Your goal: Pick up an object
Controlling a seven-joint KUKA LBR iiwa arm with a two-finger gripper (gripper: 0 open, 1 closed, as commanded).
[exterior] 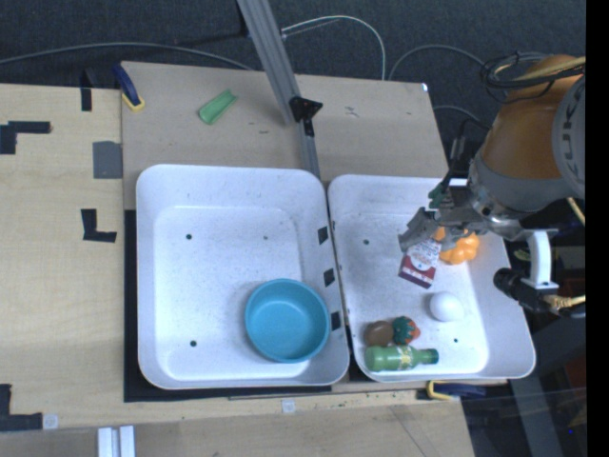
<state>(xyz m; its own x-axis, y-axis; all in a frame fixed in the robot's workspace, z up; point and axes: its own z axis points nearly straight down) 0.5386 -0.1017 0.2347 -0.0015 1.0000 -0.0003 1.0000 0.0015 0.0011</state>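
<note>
My gripper [425, 232] hangs over the upper middle of the right bin [366, 198]. Directly below it, touching it in this view, is a small red and white packet [419, 267]; whether the packet is lifted or lying on the bin floor I cannot tell. An orange object [464, 248] sits just right of the gripper. A white ball [444, 306] lies lower down. Along the bin's front edge are a brown item [381, 332], a green and red item [405, 328] and a green bottle [402, 357].
The left bin [190, 208] holds a blue bowl [285, 319] near its front right corner. A grey pole [276, 55] slants across the bench behind the bins. A green block [217, 107] and a blue clamp [127, 86] lie on the bench at the back left.
</note>
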